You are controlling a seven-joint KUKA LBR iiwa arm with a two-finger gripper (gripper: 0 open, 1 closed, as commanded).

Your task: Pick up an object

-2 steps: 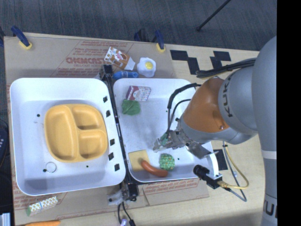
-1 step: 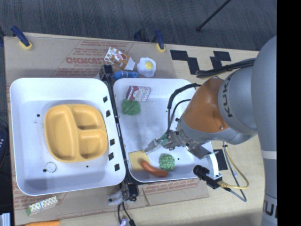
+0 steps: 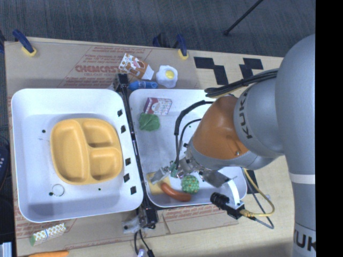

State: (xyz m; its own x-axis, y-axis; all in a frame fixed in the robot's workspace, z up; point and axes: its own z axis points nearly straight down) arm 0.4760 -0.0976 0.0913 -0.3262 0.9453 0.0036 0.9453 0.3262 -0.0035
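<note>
The claw [image 3: 179, 171] hangs low in the right bin [image 3: 161, 96], just beside the green bumpy toy [image 3: 189, 184], with the red sausage [image 3: 175, 193] near it. Whether the claw is clenched or released, I cannot tell.

A yellow three-compartment plastic tray [image 3: 86, 149] is sitting in the left white bin [image 3: 21, 143]. Up top on the cardboard bench [image 3: 91, 63], a small printed carton [image 3: 131, 65], a blue thing [image 3: 142, 84] and a fried-egg toy [image 3: 167, 75] are lying close together. Blue clamps [image 3: 24, 42] are gripping the bench edge.
</note>
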